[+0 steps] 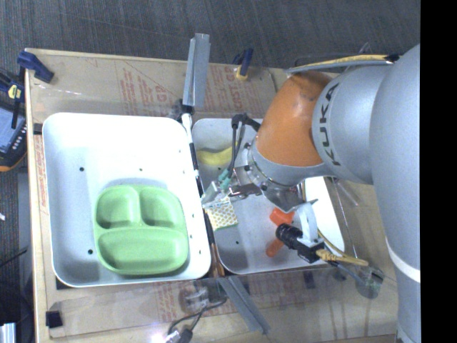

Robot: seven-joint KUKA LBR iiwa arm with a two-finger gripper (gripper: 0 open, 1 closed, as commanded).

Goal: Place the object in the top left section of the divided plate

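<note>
Overhead camera, slanted down. Small flat piece [222,214], checked in yellow and white, roughly square and tilted. Sits in the right bin [243,252] at its 9 o'clock edge, hard against the wall shared with the left bin [71,156]. Looks mesh-like; too small to tell the material.

Directly at 12 o'clock of that piece, just above it, the gripper [227,184], with a teal tip showing. Open or closed: cannot tell. Cannot tell either whether touching the piece. Above and toward 3 o'clock, the grey arm [357,120] with its orange band.

Also in the right bin: a pale yellow thing [214,156] near 11 o'clock, an orange bit [277,214] near the middle, and a second orange bit [273,248] toward 6 o'clock.

In the left bin, a green plate [143,252] toward 5 o'clock, lying flat. Two small sections on the 12 o'clock side, one wide section on the 6 o'clock side. Well apart from the checked piece, with both bin walls between.

Underneath, a brown bench [114,84] with faint red print. Blue clamps at its 12 o'clock edge [244,59] and 10 o'clock corner [34,64]. Grey metal bar [196,70] upright between the bins at 12 o'clock. Beyond the bench, dark grey carpet [107,13].
</note>
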